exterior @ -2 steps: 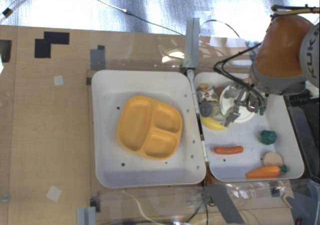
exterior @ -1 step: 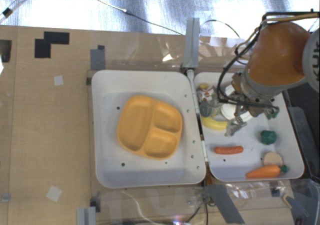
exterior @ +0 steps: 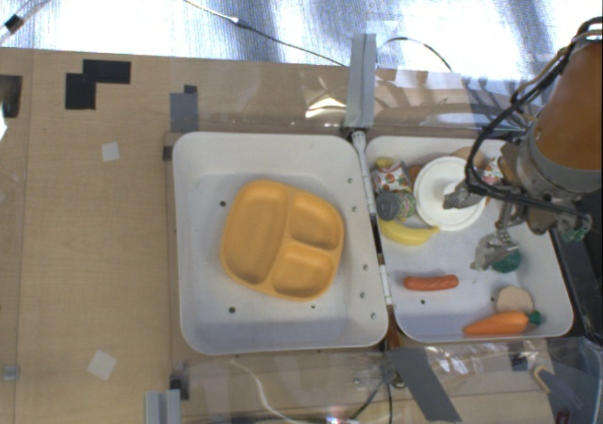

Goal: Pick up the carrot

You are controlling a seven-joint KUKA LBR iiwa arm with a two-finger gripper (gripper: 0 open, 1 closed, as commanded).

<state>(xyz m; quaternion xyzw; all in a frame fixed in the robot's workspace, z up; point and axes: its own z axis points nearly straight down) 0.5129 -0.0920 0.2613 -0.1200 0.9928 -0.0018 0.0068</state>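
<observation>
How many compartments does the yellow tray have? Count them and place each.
3. The yellow tray in the left bin has one long compartment on its left side, and two smaller ones on its right, one upper, one lower.

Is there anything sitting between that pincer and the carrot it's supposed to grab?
Yes, partly. The pincer hangs over the right bin, and the carrot lies at that bin's near edge. Between them sit a small green thing right by the pincer and a tan round piece just above the carrot. The carrot's top looks uncovered.
</observation>
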